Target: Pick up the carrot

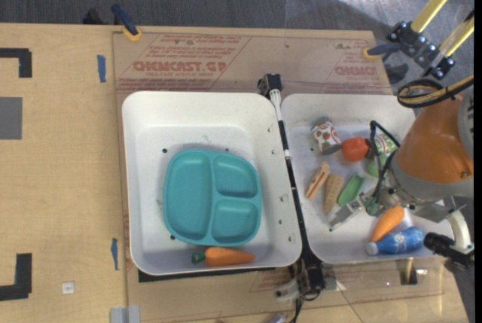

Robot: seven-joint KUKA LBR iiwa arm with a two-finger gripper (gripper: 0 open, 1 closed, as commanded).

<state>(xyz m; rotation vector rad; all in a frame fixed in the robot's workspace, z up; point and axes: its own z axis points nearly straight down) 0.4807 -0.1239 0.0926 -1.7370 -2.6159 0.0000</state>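
Note:
An orange carrot (224,256) with a green top lies on its side along the front wall of the left bin (143,163), just below the teal divided plate (213,196). My gripper (363,205) hangs low in the right bin (316,246), under the orange wrist band, far to the right of that carrot. It sits among toy foods, and a second orange, carrot-like piece (388,222) lies just right of and below it. I see nothing held in it.
The right bin holds a blue bottle (396,241), a red tomato (354,150), a strawberry-print piece (325,135), green pieces (349,190) and tan cone-like pieces (318,182). A ridge (288,178) separates the bins. Yellow struts stand at the back right.

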